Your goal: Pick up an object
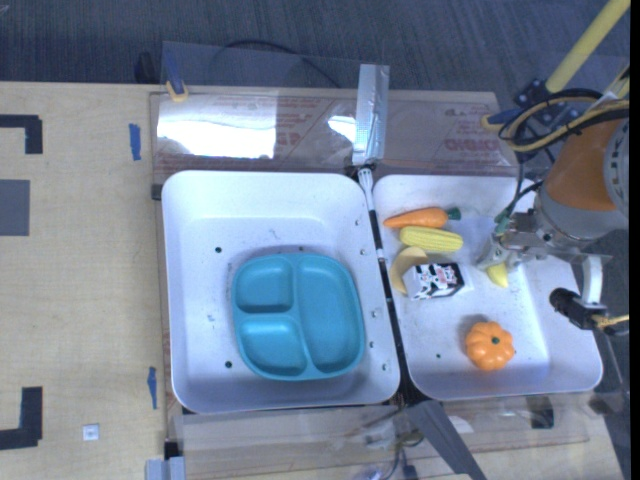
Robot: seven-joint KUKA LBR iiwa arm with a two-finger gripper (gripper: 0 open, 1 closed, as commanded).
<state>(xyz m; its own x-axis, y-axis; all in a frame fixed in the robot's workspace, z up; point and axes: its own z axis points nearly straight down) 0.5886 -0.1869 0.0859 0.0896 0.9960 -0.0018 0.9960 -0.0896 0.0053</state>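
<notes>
The right bin (560, 368) holds several toy foods. An orange carrot (418, 217) lies at the back, with a yellow corn cob (432, 239) just in front of it. A banana (403, 268) curves beside a black-and-white cow-patterned piece (437, 280). An orange pumpkin (489, 345) sits nearer the front. A small yellow piece (498, 275) lies toward the right side. My gripper (503, 251) hangs low over the right bin, right above that yellow piece, and its body hides the tips.
The left bin (190, 218) carries a blue divided plate (297, 314). The arm's orange band (588, 178) and a black fitting (573, 308) overhang the right bin's right edge. Cables and a yellow pole (590, 38) stand at the back right.
</notes>
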